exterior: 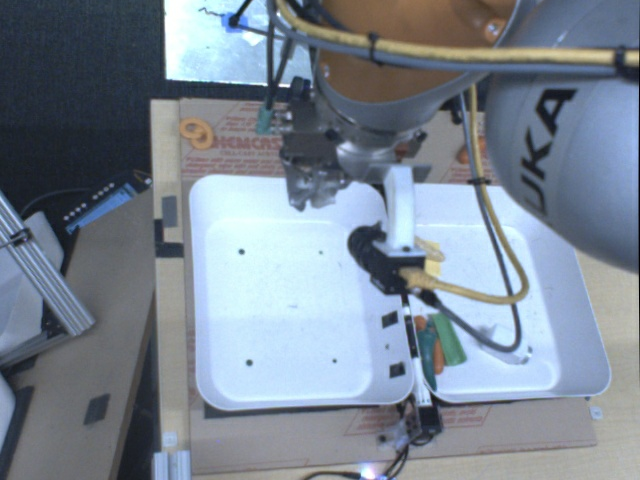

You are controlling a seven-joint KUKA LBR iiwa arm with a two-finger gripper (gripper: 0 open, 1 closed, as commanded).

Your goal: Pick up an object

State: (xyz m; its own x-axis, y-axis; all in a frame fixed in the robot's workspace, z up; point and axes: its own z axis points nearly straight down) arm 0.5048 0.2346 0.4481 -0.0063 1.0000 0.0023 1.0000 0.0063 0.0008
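My gripper (pixel 312 190) hangs over the far edge of the left white bin (pixel 215 298), high above its floor, with nothing visible under it. In the right bin (pixel 575 348), near the front by the divider between the bins, lies a small cluster: a green stick-like object (pixel 449 341), a darker green one (pixel 429 354) and a small orange piece (pixel 421 322). The gripper is well away from that cluster, to its upper left. The arm's big grey and orange body covers the far part of the right bin.
Both bins sit on a cardboard sheet (pixel 250 138) with an orange ring-shaped item (pixel 197 133) at its far left corner. An aluminium frame (pixel 45 283) and a blue-edged device (pixel 100 203) stand off the bench to the left.
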